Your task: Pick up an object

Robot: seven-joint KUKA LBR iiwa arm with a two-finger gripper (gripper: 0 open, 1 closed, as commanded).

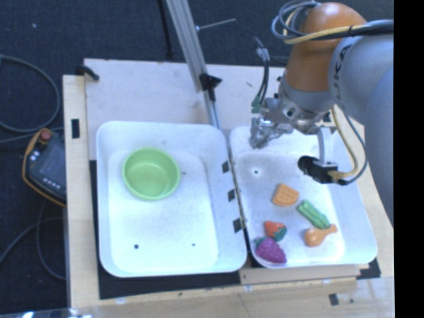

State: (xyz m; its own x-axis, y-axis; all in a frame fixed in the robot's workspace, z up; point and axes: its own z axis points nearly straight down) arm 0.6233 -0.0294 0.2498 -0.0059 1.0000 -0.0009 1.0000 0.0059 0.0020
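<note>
well apart: orange wedge point(285, 195) below-right of tool point(260, 138).

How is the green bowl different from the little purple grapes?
The green bowl is big, round and hollow; the purple grapes are small, lumpy and solid. The bowl sits by itself in the left bin; the grapes lie in the right bin among other toys. Both rest on white bin floors.

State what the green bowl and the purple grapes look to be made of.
Bowl: likely plastic, one even lime green with a smooth, thick rim and a dull sheen. Grapes: likely moulded plastic or rubber toy food, flat magenta, lumpy; too small to be sure.
</note>
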